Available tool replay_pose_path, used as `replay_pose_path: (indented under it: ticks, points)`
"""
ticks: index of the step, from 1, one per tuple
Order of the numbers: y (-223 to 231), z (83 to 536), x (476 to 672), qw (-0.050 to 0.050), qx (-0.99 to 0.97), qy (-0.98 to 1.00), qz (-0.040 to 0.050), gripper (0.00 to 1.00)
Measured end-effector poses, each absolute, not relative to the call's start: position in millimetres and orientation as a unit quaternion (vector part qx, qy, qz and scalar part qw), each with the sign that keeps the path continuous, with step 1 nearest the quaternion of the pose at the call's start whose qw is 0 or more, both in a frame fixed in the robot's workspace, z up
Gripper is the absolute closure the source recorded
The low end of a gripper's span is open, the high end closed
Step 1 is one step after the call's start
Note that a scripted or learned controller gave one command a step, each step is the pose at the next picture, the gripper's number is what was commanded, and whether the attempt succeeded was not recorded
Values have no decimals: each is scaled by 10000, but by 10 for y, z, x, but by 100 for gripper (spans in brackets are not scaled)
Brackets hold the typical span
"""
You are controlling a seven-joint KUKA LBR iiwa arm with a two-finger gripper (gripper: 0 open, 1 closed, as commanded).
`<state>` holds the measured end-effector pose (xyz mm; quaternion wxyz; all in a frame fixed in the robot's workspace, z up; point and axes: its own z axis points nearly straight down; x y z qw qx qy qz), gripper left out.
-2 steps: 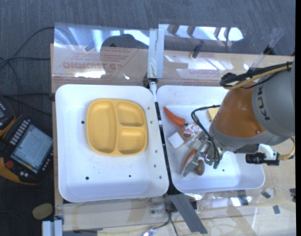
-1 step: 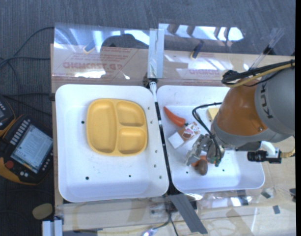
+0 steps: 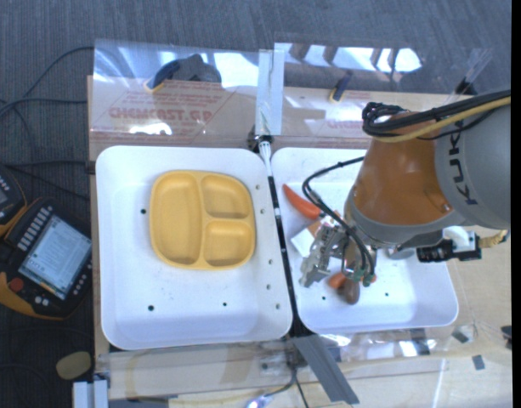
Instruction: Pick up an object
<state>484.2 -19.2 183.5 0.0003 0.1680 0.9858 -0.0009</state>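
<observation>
Camera view has my claw down low in the right bin, right over an orange carrot-like piece and a brown lump. Can't tell if it's gripping anything. Next I'd guess close, then lift gently.

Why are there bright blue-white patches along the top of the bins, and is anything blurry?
In the camera view, those patches are glare on the clear plastic sheet behind the bins. The yellow tray is evenly lit and sharp. The clutter beneath the gripper is shaded and hard to make out.
</observation>
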Motion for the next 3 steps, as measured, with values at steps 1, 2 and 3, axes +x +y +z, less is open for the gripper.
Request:
replay_pose_path:
  ticks: [1,2,3]
  points:
    - [-457,2835,4850,15,2765,9610,-13,100]
    - [-392,2200,4836,-1,3511,9363,-21,100]
    - [122,2540,5160,9,1902,9817,-6,100]
